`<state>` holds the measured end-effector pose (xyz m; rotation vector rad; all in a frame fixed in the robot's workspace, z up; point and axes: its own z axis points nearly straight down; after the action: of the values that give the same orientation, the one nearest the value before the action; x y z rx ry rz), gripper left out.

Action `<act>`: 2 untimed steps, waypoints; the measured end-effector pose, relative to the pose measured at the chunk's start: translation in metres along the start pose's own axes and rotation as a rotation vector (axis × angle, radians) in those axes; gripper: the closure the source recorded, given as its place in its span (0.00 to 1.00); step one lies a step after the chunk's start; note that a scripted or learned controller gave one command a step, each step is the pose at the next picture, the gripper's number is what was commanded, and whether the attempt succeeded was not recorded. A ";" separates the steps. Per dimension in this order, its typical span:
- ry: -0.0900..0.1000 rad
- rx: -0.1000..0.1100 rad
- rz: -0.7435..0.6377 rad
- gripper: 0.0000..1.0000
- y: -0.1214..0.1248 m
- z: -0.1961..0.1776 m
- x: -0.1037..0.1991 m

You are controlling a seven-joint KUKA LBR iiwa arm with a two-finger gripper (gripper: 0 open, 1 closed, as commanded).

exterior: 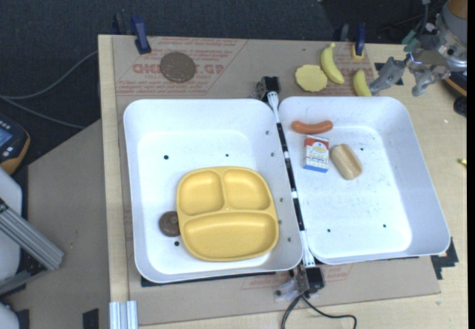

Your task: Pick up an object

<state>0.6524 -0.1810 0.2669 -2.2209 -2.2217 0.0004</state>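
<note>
Gripper: spread wide, holding nothing, above right bin's far rim. Sausage, carton, roll: clustered in that bin's far-left part. Best approach: descend upright over the roll, straddling its short axis, clear of the carton just beside it.

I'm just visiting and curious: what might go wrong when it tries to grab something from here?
The hot dog, small carton and bread roll lie close together in the right bin, so the gripper might nudge a neighbour. The brown disc sits tight against the yellow tray, leaving little room.
</note>
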 end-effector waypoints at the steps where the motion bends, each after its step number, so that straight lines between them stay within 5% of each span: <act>1: 0.002 0.012 0.006 0.00 -0.039 0.118 -0.040; 2: 0.001 -0.003 -0.009 0.00 0.017 0.184 0.051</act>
<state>0.6693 -0.1301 0.0833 -2.2118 -2.2329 -0.0042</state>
